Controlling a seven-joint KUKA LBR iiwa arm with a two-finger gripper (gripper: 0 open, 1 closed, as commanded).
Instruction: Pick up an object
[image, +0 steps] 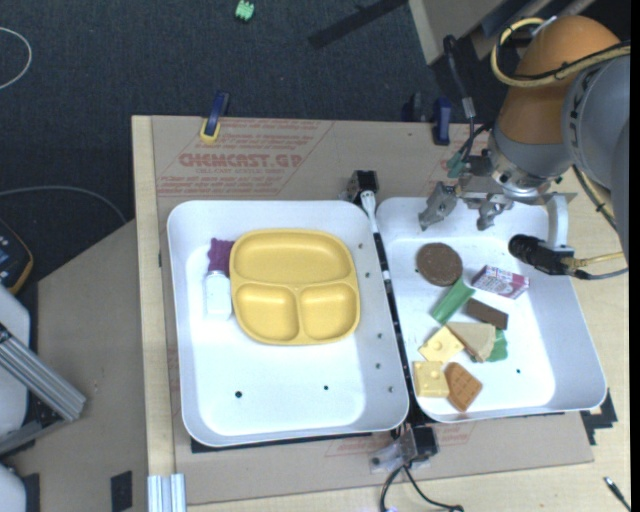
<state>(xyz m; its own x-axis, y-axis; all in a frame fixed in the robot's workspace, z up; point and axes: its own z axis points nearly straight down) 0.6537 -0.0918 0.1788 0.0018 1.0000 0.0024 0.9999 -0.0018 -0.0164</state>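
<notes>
Jaws (462, 208) spread open, empty, over right bin's (570, 330) far edge; brown round disc (439, 264) just below-left, nearest target.

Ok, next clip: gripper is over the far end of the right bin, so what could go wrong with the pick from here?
1. The gripper hangs open near the right bin's far wall, away from the items; closing there likely grabs nothing.
2. The green stick, yellow cracker pieces and brown biscuit crowd together, so the fingers may nudge neighbours or lift two.
3. The brown round cookie lies flat, so fingers could slide off.
</notes>
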